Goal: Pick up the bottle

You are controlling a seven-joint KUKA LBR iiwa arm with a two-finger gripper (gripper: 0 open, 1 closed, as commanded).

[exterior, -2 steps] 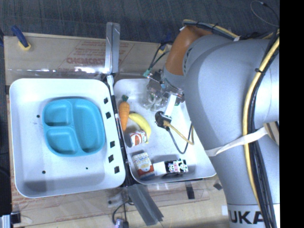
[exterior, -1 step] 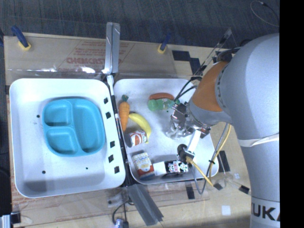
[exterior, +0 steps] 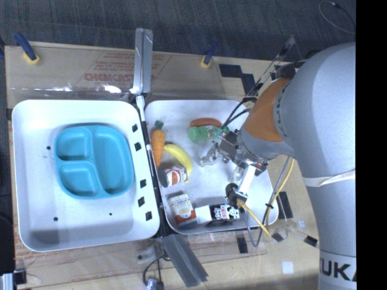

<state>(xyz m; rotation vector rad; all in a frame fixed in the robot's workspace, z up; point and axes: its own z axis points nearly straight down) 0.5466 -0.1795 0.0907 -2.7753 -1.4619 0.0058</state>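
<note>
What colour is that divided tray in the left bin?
The tray is light blue; the camera view shows it clearly against the white bin.

This is a robotics lab, a test rig and no home or kitchen. A grey industrial arm point(exterior: 314, 119) with an orange band and loose cables reaches over a wooden table point(exterior: 78, 62) that carries two white bins point(exterior: 24, 162) side by side, split by a metal divider point(exterior: 143, 59). Blue clamps point(exterior: 25, 47) pin a clear sheet to the table's far edge. Black marker patches point(exterior: 233, 72) lie on the table. The right bin holds toy food point(exterior: 172, 156); the left holds a blue tray point(exterior: 94, 160). Dark carpet point(exterior: 181, 11) lies beyond.
</note>
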